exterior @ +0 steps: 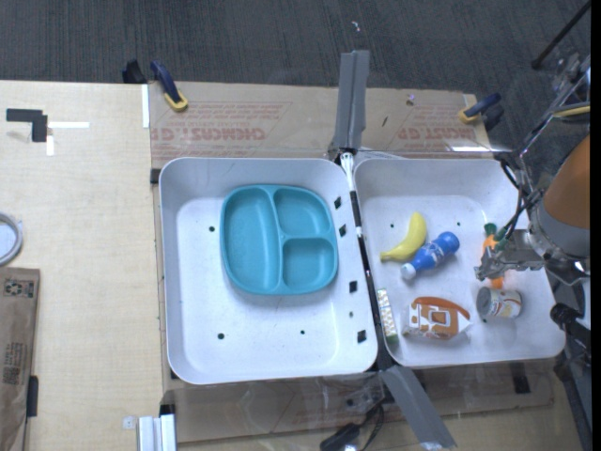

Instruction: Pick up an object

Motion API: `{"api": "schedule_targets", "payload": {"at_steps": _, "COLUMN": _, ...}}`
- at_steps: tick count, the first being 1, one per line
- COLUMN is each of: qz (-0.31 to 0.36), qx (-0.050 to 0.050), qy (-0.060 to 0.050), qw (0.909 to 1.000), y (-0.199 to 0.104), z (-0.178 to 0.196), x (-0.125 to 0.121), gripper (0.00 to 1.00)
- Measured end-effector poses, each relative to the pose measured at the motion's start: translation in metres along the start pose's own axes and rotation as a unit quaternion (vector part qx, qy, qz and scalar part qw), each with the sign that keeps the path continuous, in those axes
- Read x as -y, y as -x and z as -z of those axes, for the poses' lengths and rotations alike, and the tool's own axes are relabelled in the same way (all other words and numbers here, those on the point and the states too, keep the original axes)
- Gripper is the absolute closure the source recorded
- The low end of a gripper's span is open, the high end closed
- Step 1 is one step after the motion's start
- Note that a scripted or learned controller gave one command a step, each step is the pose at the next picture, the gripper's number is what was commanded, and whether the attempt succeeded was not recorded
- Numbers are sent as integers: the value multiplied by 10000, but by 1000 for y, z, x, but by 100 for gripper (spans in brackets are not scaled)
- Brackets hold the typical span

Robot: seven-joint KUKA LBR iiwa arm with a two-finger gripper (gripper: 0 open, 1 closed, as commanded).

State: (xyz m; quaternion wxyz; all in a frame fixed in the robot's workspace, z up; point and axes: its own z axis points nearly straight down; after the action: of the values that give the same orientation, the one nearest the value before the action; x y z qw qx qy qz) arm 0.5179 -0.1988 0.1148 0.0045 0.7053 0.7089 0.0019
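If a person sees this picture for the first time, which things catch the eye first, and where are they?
The big teal plate with three compartments lies alone in the left bin. In the right bin, a yellow banana sits beside a blue bottle. The end effector is at that bin's right side, above a small can.

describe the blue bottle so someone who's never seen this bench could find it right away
Of the two white bins, take the right bin. Near its middle the blue bottle lies on its side, just right of the yellow banana. It is the only blue and white thing in that bin.
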Motion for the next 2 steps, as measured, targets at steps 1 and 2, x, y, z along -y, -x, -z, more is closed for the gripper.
{"api": "schedule_targets", "payload": {"at_steps": 1, "qz": 1, "qx": 0, "qy": 0, "qw": 10000, "y": 0, "z": 0, "x": 0, "gripper": 0}}
{"api": "schedule_targets", "payload": {"at_steps": 2, "qz": -7, "qx": 1, "qy": -1, "qw": 10000, "y": 0, "z": 9, "x": 0, "gripper": 100}}
